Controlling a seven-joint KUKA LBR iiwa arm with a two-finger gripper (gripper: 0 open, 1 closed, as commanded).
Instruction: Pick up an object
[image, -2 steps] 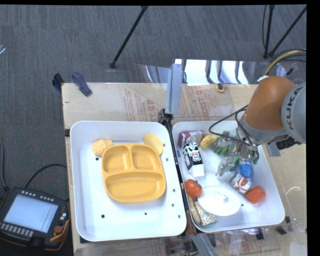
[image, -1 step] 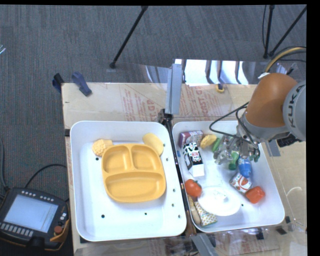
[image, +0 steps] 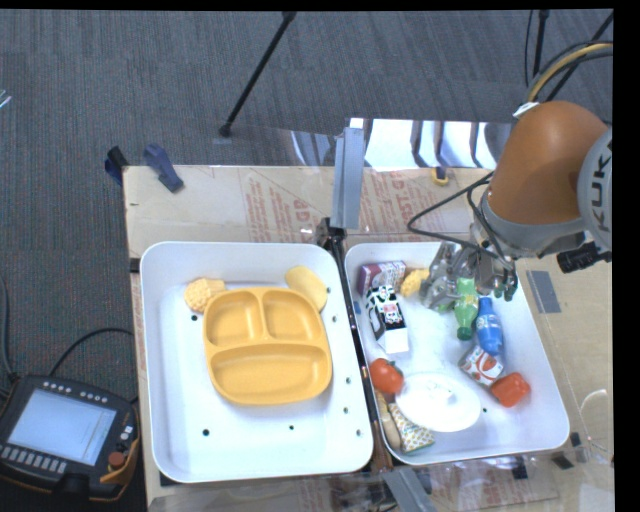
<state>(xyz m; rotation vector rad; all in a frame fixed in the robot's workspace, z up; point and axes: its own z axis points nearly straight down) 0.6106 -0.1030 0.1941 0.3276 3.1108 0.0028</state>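
Observation:
My gripper (image: 466, 274) hangs low over the back of the right bin (image: 552, 400), under the orange wrist band. Its tip is right at the top of a green bottle (image: 465, 310) that lies beside a blue bottle (image: 488, 328). Whether it touches the green bottle is unclear. To its left are a small yellow piece (image: 413, 282), a dark red can (image: 381, 275) and a black-and-white milk carton (image: 387, 318). Nearer the front lie a red-and-white can (image: 482, 365), an orange-red item (image: 510, 389), a red tomato (image: 385, 377) and a white lid (image: 438, 402).
The left bin (image: 170, 400) holds a yellow divided plate (image: 268, 345) with two yellow ear-like pieces (image: 203, 293) at its back edge. A metal post (image: 347, 185) stands behind the wall between the bins. A patterned cone-shaped item (image: 410, 433) sits in the right bin's front left corner.

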